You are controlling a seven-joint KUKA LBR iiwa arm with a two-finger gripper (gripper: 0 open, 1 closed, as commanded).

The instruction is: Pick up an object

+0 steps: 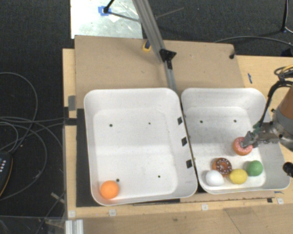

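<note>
The gripper [247, 141] is sitting in the right bin [219, 101], touching a pink donut [242, 147]; finger state cannot be told. Nearby are lying a brown donut [222, 165], white ball [214, 178], lemon [238, 176] and green ball [254, 168].

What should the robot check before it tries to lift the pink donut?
1. Gripper is over the pink donut: ok.
2. Donut is between the jaws: cannot tell.
3. Donut sits apart from the chocolate donut, so lifting should not drag it: ok.
4. Green ball, yellow ball and white ball lie along the near wall, away from the gripper: ok.
5. Donut is inside the right bin, off its walls: ok.
</note>
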